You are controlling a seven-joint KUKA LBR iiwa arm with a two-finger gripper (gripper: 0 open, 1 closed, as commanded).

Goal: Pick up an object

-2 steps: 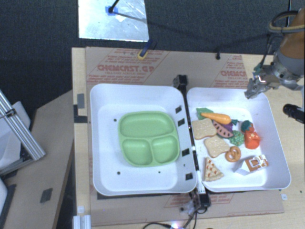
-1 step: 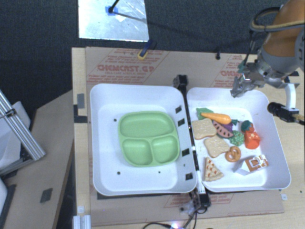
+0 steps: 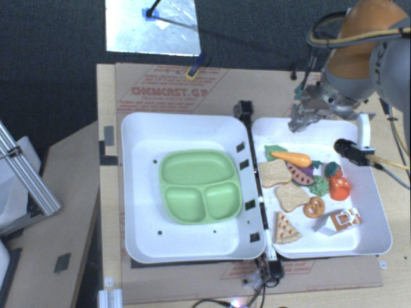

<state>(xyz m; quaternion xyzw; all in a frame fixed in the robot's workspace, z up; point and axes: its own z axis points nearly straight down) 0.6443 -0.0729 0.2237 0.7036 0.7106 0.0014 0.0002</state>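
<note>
Two white bins [image 3: 138, 140] sat side by side; the left held one green divided plate [image 3: 198, 186]. The gripper [image 3: 300, 122] hung over the right bin's far edge, holding nothing, its spread impossible to tell. The toy food [image 3: 307, 186], roughly ten pieces including one carrot [image 3: 291, 157], lay just nearer the camera, apart from it.

Both white bins [image 3: 186, 124] are looking like smooth, slightly glossy plastic. Inside the left bin, the green tray [image 3: 198, 186] is showing a matt plastic finish. Behind the bins, a crinkled foil-like sheet [image 3: 153, 18] is gleaming. The bench [image 3: 168, 85] under them is looking like matt printed cardboard.
</note>
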